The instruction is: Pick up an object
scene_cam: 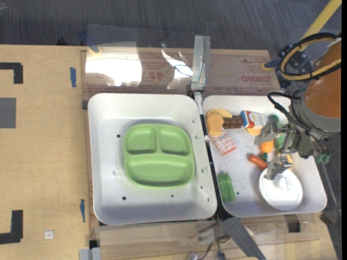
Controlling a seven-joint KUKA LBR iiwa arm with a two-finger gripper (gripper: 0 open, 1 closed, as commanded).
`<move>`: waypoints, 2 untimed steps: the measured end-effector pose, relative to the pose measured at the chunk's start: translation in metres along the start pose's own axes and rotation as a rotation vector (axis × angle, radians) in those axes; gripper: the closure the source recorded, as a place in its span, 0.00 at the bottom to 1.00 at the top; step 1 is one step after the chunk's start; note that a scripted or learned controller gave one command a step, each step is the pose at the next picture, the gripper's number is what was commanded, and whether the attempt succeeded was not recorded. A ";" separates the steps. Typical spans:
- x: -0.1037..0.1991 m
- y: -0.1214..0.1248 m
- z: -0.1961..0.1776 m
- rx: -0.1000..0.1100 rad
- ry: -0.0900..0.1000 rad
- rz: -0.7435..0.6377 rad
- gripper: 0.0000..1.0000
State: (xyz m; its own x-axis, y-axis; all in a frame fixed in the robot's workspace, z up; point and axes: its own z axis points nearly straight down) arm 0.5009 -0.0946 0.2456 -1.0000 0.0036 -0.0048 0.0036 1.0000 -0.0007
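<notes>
I see the left white bin [103,199] carrying a green divided plate [159,155], flat near its middle: two small compartments toward the bin's far edge, one long one toward its near edge. Beyond the far edge, a clear plastic sheet [135,69] lies over brown cardboard [238,75]. On the wooden bench [43,145], a blue tape strip [73,77] sits near its far-left corner.
</notes>
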 end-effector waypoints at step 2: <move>-0.019 -0.011 0.156 0.000 0.000 0.637 0.00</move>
State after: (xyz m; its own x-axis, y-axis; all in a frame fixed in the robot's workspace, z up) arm 0.5204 -0.1053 0.0900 -0.8015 0.5980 -0.0040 0.5980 0.8015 0.0027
